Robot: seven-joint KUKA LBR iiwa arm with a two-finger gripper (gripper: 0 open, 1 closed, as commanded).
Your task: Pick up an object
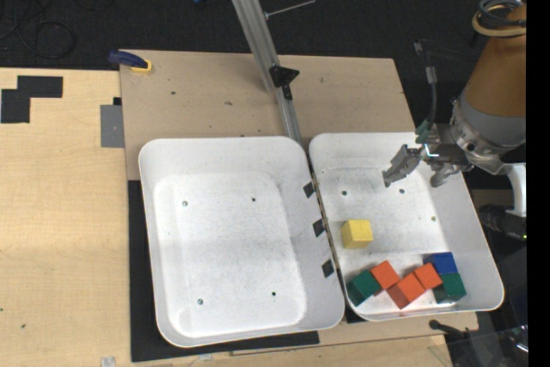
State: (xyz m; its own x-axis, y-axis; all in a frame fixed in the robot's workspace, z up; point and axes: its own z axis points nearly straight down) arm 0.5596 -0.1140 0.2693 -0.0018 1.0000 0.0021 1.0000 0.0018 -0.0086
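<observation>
My gripper (421, 170) hangs over the upper right part of the right bin (369, 152), its two grey fingers spread open with nothing between them. A yellow cube (357, 233) lies alone near the middle of that bin, below and left of the gripper. Along the bin's near edge sits a cluster of blocks: a green one (363, 286), an orange one (385, 274), another orange one (414, 284), a blue one (443, 263) and a dark green one (449, 288).
The left bin (172, 159) stands beside the right one, joined by black clips (318, 226). A slanted aluminium bar (256, 30) rises from the bench behind the bins. A blue and yellow clamp (131, 60) lies at the bench's far left corner.
</observation>
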